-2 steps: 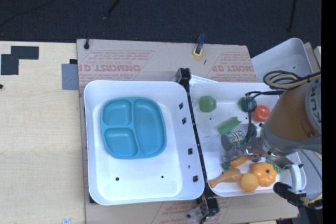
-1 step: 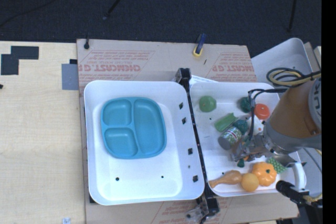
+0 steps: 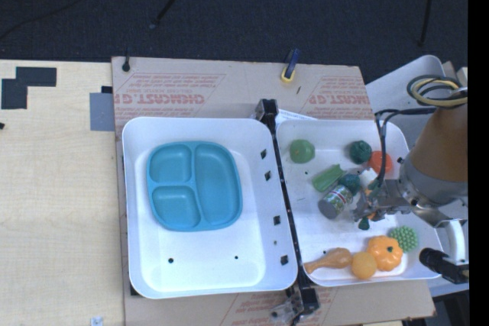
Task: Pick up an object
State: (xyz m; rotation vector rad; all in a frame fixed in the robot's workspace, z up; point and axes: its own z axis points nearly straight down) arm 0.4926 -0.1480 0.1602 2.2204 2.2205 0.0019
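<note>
2 bins [image 3: 153, 271], tool [image 3: 372, 211] among toys [image 3: 302, 151]

- The arm [image 3: 447, 153] shows a broad orange-brown band, rounded like a barrel, above the wrist.
- Below the band sits a grey metal wrist section.
- Black cables loop over the arm's top and run down its left side.
- The gripper [image 3: 370, 211] is a dark, small assembly of black and grey parts.

One fixed overhead camera, slanted down over both white bins [image 3: 137, 187] from moderate height.
</note>
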